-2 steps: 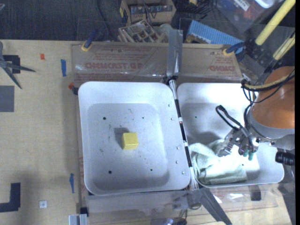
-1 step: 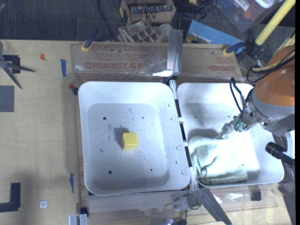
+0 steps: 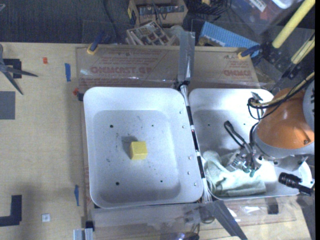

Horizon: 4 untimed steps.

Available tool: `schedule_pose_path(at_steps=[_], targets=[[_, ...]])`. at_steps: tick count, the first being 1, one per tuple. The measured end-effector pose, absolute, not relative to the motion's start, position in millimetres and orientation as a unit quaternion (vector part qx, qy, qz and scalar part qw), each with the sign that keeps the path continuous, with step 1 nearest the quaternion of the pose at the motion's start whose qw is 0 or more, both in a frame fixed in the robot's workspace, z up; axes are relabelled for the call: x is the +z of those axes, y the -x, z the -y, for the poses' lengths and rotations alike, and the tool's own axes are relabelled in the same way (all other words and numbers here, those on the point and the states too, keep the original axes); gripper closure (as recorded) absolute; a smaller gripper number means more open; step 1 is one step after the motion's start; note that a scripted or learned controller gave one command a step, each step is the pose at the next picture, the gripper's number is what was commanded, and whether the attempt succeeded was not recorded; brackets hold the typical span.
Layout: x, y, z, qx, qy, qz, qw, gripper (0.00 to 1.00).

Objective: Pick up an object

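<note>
We see the left bin (image 3: 100, 109) with wide open floor on every side of a lone yellow block (image 3: 139, 150) near its middle, so a descent there meets only the block and the low rim. The right bin (image 3: 210, 101) is far tighter: a crumpled whitish cloth (image 3: 227, 179) fills its near corner, and the arm (image 3: 285, 126) with its gripper (image 3: 246, 165) hangs over that side, seemingly just above the cloth. A raised divider (image 3: 192, 139) runs between the bins, and the far part of the right bin lies bare.
</note>
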State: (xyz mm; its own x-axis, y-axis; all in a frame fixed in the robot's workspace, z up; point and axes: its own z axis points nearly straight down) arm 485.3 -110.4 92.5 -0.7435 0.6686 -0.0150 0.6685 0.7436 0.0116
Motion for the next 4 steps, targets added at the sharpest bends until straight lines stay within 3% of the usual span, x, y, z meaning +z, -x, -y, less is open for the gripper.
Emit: schedule_pose_path(at_steps=[1,2,3,4], targets=[[184.8,-484.7,90.2,0.0004,-0.520,-0.854,0.002,1.00],[200.6,-481.5,136.0,0.0001,-0.466,-0.885,0.003,1.00],[91.6,-528.9,118.0,0.0034,-0.510,-0.860,0.009,1.00],[123.4,-527.8,135.4,0.0002,-0.650,-0.760,0.002,1.00]])
